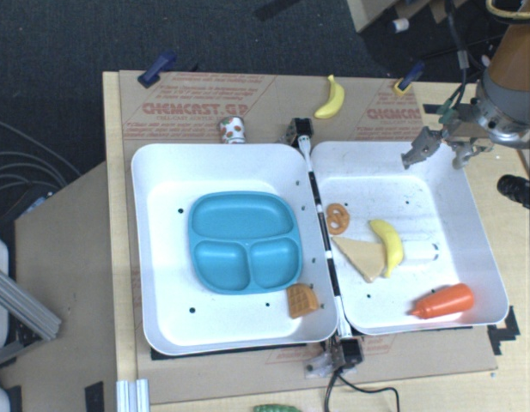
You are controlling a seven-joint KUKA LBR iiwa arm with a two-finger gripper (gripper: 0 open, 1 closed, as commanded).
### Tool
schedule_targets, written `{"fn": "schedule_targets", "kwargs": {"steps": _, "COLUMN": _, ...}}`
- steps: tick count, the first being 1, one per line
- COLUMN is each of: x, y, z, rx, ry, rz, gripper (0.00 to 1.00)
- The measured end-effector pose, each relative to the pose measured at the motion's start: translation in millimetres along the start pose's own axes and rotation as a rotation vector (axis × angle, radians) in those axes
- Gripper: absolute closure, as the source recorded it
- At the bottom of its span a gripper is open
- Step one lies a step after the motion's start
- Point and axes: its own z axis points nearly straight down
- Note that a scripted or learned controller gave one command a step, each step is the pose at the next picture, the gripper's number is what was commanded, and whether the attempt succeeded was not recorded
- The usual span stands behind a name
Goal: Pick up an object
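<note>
White plastic makes up both shallow bins: the left bin (153,230) holds a blue divided plate (244,240) and, near its front right corner, a small waffle piece (302,300). In the right bin (471,230) lie a pretzel (338,218), a yellow banana (387,244) resting against a pale cheese wedge (359,256), and an orange carrot (442,301) near the front right corner. Brown cardboard (196,110) under the bins bears red print, partly readable as "CHEMCAST" on the left; the print further right is too faint to read. On the cardboard behind the bins sit a second banana (330,99) and a small spotted cup-like item (233,129). The gripper (442,147) hovers over the right bin's back right corner, fingers spread apart, nothing between them, well apart from the bin's food pieces.
</note>
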Motion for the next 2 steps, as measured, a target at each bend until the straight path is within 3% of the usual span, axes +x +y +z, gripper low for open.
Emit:
{"fn": "schedule_targets", "kwargs": {"steps": 1, "x": -10, "y": 17, "z": 134, "rx": 0.002, "ry": 0.001, "rz": 0.001, "gripper": 0.00}}
{"fn": "schedule_targets", "kwargs": {"steps": 2, "x": -10, "y": 18, "z": 122, "rx": -0.002, "ry": 0.000, "rz": 0.001, "gripper": 1.00}}
